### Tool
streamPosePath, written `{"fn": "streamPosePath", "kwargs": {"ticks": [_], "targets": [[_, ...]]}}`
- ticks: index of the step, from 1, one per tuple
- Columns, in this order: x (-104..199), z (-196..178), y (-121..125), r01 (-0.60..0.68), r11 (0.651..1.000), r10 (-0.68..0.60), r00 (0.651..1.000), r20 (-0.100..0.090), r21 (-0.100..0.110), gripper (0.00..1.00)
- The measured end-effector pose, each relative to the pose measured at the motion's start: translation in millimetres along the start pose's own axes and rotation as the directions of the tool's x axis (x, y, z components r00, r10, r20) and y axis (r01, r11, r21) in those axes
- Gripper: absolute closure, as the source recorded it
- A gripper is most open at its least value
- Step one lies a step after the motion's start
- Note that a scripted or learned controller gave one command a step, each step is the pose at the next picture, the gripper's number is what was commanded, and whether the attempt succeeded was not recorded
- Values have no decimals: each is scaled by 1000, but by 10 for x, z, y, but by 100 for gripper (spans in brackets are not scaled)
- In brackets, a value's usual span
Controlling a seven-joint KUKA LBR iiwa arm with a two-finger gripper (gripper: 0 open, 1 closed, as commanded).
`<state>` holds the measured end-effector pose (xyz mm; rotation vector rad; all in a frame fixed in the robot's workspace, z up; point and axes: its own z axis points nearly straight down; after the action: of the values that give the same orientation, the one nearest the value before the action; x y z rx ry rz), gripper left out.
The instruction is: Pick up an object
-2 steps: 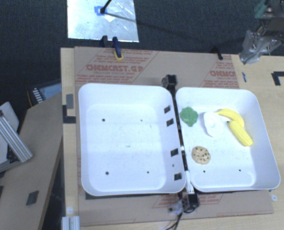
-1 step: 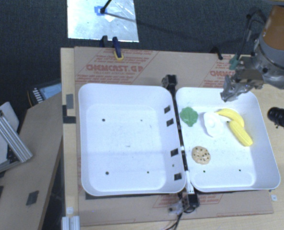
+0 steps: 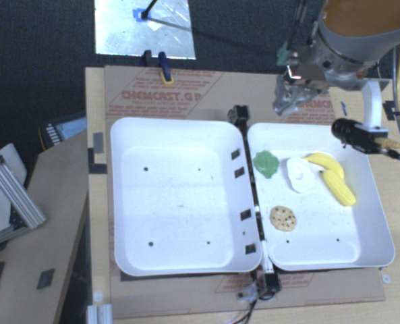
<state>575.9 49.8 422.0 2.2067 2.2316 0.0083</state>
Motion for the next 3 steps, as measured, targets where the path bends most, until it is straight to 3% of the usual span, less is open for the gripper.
{"fn": "streamPosePath", "kwargs": {"ticks": [1, 2, 3], "targets": [[-293, 851, -162, -13, 1000, 13, 1000, 3, 13, 100], [591, 963, -312, 1, 1000, -1, 1000, -2, 6, 100], [-396, 560, -913, -20, 1000, 20, 1000, 3, 0, 100]]}}
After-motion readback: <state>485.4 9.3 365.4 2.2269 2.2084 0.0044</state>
